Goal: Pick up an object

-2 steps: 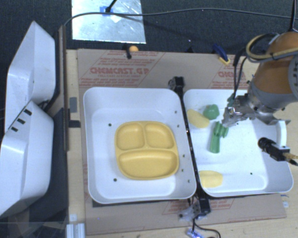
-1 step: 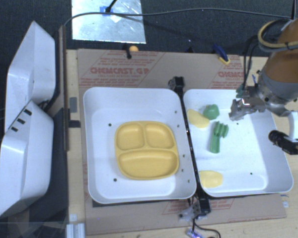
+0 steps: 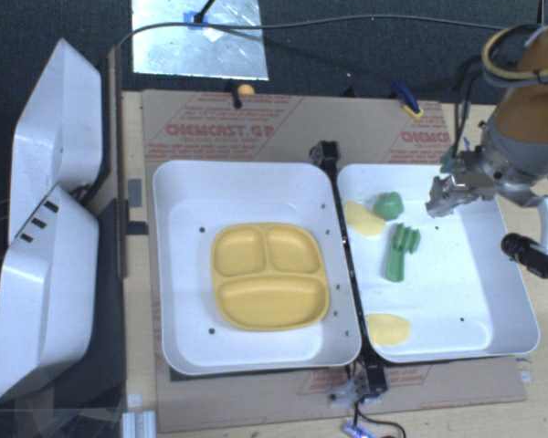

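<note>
Nearest the lens, low in the right bin [image 3: 522, 334]: yellow oval piece [image 3: 386, 328], flat on the floor, well apart from everything else. Higher up, mid-bin: green stalk-shaped toy [image 3: 400, 252], lying lengthwise, pointing up and down the frame. Just above that, a pair touching or nearly so: pale yellow piece [image 3: 363, 218] on the left, green rounded piece [image 3: 388, 205] on the right. Over in the left bin [image 3: 164, 245]: yellow divided tray [image 3: 269, 276], centred on the floor.

Hovering at the upper right of the right bin: gripper [image 3: 445, 195], reaching in from the frame's right, tip pointing left and down. Open or closed: cannot tell from this angle. Nothing seen held.

Likeliest target by position: green rounded piece, just left of the gripper tip, near but apart, at about the same height in the frame. Looks like moulded toy food, so probably light, stiff or slightly springy, smooth and a little slippery, not fragile. Being rounded, could squirt out of a pinch placed off-centre. Best taken across the widest part, straight from above, keeping clear of the pale yellow neighbour on its left. Needs a short shift leftward and a descent before any closing. Stalk-shaped toy as a fallback: narrow, easy to span across its width.
</note>
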